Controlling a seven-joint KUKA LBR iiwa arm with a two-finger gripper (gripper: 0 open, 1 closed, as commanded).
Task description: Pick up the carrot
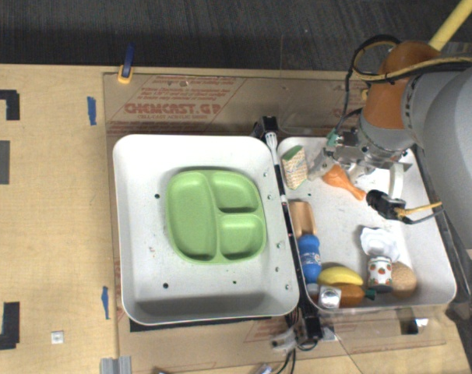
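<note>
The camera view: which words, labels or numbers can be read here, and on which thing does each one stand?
"GIGACAST" or similar, uncertain, in red print on the cardboard sheet behind the left bin.
Smaller red line above it: too blurred to read.
Labels on the green-and-white packet and the blue bottle: too small to read.

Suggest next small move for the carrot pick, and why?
Probably a short descent straight down onto the carrot. The pincer sits right above its upper end in the right bin, and the carrot lies flat on the floor, apart from the carton to its left.
</note>
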